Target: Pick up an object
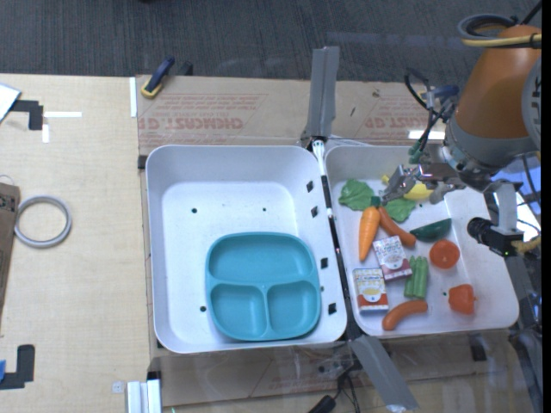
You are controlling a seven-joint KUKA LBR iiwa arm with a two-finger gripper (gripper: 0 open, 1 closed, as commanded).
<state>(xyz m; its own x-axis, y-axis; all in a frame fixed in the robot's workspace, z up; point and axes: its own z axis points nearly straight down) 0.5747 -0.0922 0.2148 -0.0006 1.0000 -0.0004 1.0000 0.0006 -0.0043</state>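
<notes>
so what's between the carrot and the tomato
In the camera view, a small orange piece and a dark green vegetable lie between the carrot and the tomato.

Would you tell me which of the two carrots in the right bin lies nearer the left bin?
The larger carrot, lying nearly upright beside the bin divider; the smaller carrot lies slanted to its right.

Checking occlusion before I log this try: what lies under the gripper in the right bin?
Under the gripper a yellow toy pokes out, with green leafy pieces beside it. The gripper covers most of the yellow toy, so its shape is unclear.
</notes>
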